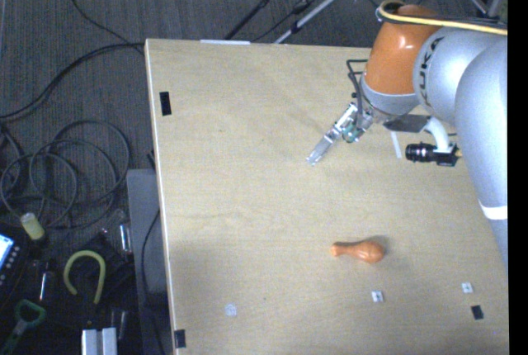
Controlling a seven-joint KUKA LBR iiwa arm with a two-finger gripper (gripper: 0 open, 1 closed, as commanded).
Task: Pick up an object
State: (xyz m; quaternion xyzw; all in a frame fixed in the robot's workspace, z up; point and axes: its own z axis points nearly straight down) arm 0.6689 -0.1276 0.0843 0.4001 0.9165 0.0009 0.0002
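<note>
The gripper [318, 155], its finger state impossible to tell, is being held well apart from the orange object [360, 251], nothing grasped.

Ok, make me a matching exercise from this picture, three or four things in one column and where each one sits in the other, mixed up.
Things:
1. gripper
2. orange pear-shaped object
3. black marker strip
4. green hook

Places:
A. on the floor, lower left of the view
B. over the middle of the board
C. near the board's left edge, toward the top
D. lying on the board, below the gripper in the view

Pairs: 1-B, 2-D, 3-C, 4-A
</note>
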